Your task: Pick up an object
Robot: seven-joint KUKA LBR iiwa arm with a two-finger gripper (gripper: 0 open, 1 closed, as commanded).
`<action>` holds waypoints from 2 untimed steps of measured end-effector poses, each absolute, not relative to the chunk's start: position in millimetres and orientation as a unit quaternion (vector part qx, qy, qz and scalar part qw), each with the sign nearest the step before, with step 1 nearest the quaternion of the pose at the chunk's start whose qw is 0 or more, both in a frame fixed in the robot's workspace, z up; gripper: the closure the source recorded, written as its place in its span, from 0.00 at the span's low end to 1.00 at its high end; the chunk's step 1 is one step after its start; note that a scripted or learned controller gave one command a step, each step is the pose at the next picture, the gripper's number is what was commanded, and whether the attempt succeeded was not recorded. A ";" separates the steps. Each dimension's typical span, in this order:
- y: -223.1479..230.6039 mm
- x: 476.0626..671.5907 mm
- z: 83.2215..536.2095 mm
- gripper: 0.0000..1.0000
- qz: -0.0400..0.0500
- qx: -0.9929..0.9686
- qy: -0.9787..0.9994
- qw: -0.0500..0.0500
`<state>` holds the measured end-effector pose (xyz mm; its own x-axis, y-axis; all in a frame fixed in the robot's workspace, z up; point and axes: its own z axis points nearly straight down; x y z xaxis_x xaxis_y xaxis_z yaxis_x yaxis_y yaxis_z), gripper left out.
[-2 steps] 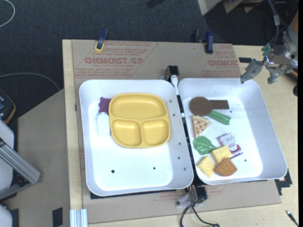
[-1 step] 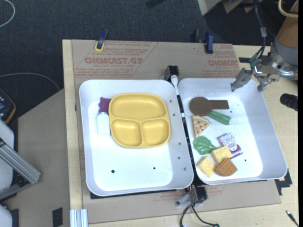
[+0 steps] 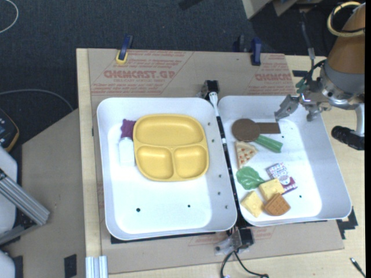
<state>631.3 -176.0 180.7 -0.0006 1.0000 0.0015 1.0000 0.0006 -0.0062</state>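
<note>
Two shallow white bins sit side by side, the left bin [image 3: 110,155] and the right bin [image 3: 324,172]. One yellow divided plate [image 3: 171,145] fills the left one, beside a white bottle with a purple cap [image 3: 125,146]. "CHEMCAST GP" is printed in red on the brown board [image 3: 139,72] beneath. One brown spatula [image 3: 254,129] lies in the right bin, long axis left-right, handle pointing right. Gripper [image 3: 297,106] hovers over the bin's far corner, fingers spread and holding nothing.
</note>
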 end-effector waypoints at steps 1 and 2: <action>-174.6 629.7 138.0 0.00 0.002 -0.707 -0.707 0.003; -173.4 628.8 84.7 0.00 0.002 -0.707 -0.707 0.003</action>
<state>628.8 -173.4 84.7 -0.0006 1.0000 0.0019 1.0000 0.0006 -0.0065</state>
